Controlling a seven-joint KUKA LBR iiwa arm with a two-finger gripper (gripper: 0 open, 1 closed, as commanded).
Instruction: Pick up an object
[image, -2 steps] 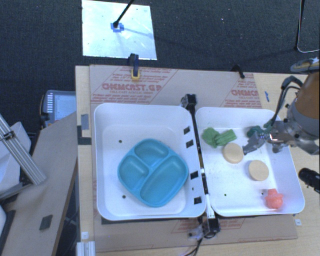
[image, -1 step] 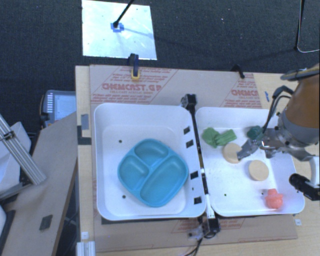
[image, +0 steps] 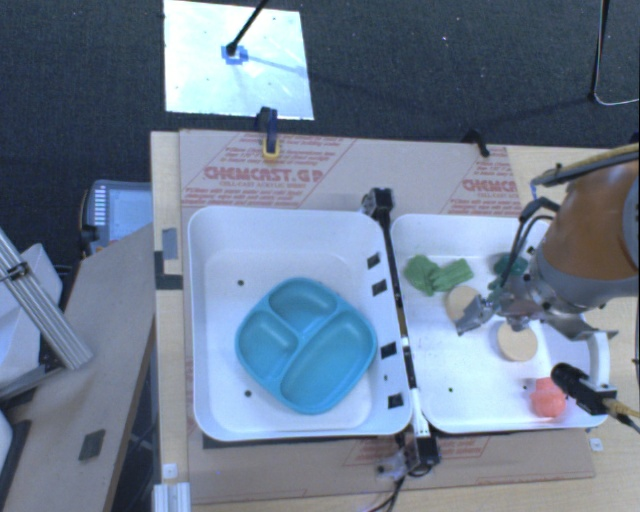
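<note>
Two white bins (image: 215, 300) sit on a tan tabletop (image: 340, 165) printed with red lettering and diagonal stripes. The left one holds a light blue divided plate (image: 305, 343); the right one holds a green piece (image: 437, 273), two pale beige discs (image: 518, 344) and a salmon-pink lump (image: 547, 398). The arm (image: 595, 235) is orange above grey.

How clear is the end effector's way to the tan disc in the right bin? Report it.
Probably clear, yes. The end effector hangs in the right bin just left of the tan disc, and nothing lies on the disc. A second tan disc and a green object sit close by.
</note>
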